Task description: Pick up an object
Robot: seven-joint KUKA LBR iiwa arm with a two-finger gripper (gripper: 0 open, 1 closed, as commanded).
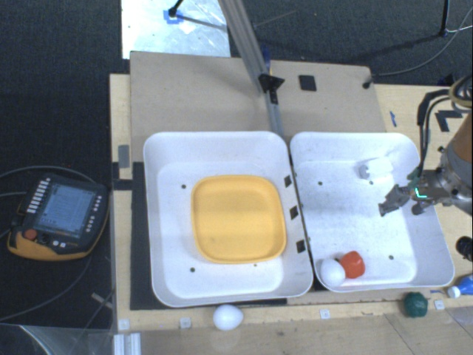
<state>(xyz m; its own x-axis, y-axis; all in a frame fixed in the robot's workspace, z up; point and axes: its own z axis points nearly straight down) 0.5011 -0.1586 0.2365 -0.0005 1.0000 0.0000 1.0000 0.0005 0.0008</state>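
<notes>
Yellow plate [239, 218], white bins [166, 272]

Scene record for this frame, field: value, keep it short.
left bin: holds a yellow square plate, lying flat near its middle
right bin: white ball and orange object touching at the near-left corner; small white object near the far right
gripper: over the right bin's right side, nothing seen between its fingers
outside bins: white egg-shaped object on the bench in front of the left bin; dark green ball in front of the right bin
floor left: teach pendant
</notes>
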